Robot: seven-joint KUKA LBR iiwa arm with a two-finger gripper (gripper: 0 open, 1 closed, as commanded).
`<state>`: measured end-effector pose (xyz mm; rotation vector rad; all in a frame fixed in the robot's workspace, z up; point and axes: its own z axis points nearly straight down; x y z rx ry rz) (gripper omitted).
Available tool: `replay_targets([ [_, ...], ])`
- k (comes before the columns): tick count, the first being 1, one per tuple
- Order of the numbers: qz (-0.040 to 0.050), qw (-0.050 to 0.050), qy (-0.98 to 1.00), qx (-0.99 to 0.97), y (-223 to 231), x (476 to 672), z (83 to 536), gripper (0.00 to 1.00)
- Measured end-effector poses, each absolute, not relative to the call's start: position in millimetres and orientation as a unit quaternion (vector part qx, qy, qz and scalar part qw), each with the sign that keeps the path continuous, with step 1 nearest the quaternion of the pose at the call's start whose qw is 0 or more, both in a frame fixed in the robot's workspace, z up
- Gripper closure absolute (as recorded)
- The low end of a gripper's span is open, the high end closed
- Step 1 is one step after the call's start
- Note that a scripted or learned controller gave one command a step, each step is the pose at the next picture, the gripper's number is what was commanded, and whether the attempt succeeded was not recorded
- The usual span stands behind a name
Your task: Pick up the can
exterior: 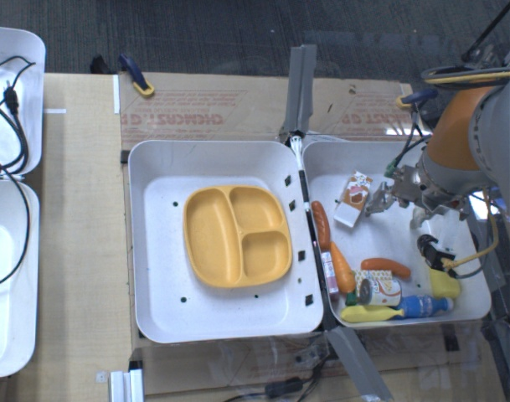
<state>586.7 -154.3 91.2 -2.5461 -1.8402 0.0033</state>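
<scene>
The can (380,291) lies on its side near the front of the right bin (405,162), with a white, red and yellow label and its dark end facing left. My gripper (397,207) hangs over the middle of that bin, well behind the can. It is open, with nothing between its fingers (377,198). A small white and orange box (353,198) sits just to the left of the gripper.
Around the can lie a carrot (342,268), a long sausage (321,224), a red sausage (385,266), a banana (370,313), a blue bottle (424,306) and a yellow piece (445,285). The left bin (154,249) holds a yellow divided plate (236,235).
</scene>
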Motion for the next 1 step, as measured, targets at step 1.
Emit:
replay_targets([
  [1, 0.001, 0.0, -0.586, -0.811, -162.9, 558.4, 138.6, 0.0],
])
